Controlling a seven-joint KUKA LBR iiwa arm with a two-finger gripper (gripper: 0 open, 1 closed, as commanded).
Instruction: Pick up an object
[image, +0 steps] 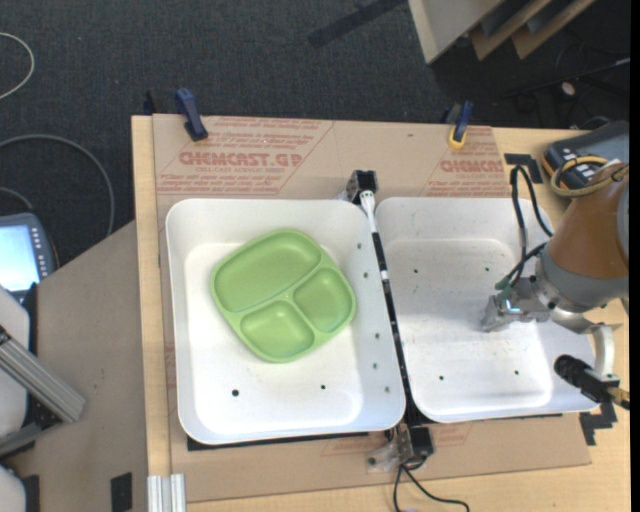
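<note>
**Grey gripper low in the right bin, green plate alone in the left**

White bins number two. Nearer, the gripper (497, 312) hangs low over the right bin's (450, 395) floor; its fingers are too small and blurred to tell their state. One green divided plate (283, 294) lies in the left bin (262, 412), well apart. Two clamps (190, 113) grip the bench's far edge.

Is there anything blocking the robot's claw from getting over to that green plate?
The gripper sits low in the right bin, while the green divided plate lies in the left bin. Between them run the two bins' raised rims and a thin black divider strip. The arm would likely need to lift over these.
</note>
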